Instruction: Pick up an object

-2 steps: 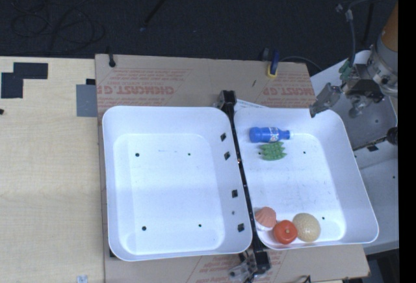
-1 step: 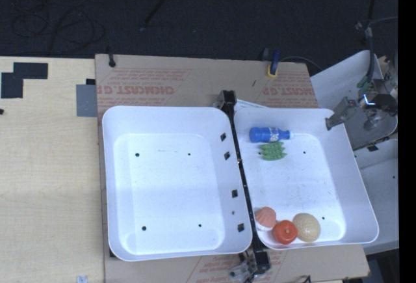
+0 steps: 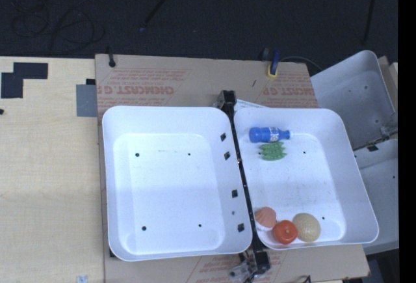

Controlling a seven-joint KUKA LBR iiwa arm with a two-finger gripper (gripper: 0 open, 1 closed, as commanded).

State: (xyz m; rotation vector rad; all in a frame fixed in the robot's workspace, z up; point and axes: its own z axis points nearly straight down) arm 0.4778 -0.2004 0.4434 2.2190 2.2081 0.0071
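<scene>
Nothing is picked yet: blue bottle [image 3: 268, 134], green toy [image 3: 273, 151] and red ball [image 3: 285, 231] lie in the right bin [image 3: 354, 164]; claw state cannot be told; next, descend over one.

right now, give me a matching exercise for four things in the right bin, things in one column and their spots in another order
Things:
1. blue bottle
2. green toy
3. red ball
4. beige ball

Spots:
A. near edge, between two other round things
B. far end, lying on its side
C. just in front of the bottle
D. near edge, rightmost of the cluster

Pairs: 1-B, 2-C, 3-A, 4-D
</scene>
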